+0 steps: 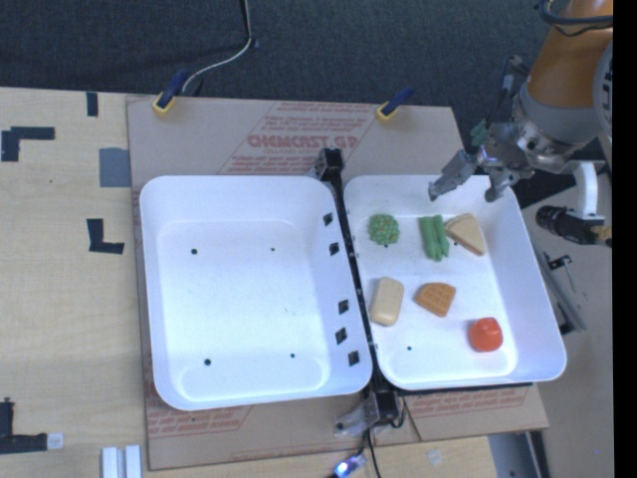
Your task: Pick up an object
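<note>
Pincer (pixel 466 184), fingers spread & empty, hovers over right bin (pixel 537 297) (five food toys), nearest the wedge (pixel 467 233), likely lining up a pick.

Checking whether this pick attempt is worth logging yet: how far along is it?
Early. Done: the end effector is open above the right bin's far edge, near the pale wedge and green piece. In hand: nothing between its fingers. Left: descend, close on one object and lift it; all six still lie in the bin.
</note>
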